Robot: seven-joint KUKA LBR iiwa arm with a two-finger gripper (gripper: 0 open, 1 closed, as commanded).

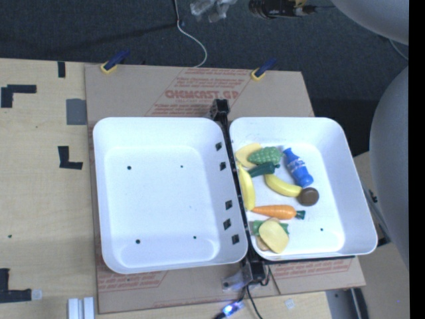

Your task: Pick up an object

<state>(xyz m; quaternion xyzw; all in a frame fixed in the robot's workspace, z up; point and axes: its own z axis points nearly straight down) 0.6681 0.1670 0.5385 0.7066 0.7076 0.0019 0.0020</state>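
Several toy foods (275,191) in rt bin (345,178), pincer (216,2) far above

Two white bins (106,198), three bananas (283,186), one carrot (273,211), one blue bottle (298,167), one brown ball (309,195).

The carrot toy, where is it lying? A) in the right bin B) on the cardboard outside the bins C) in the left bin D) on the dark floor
A, the orange carrot lies in the right bin, near the bananas and the blue bottle.
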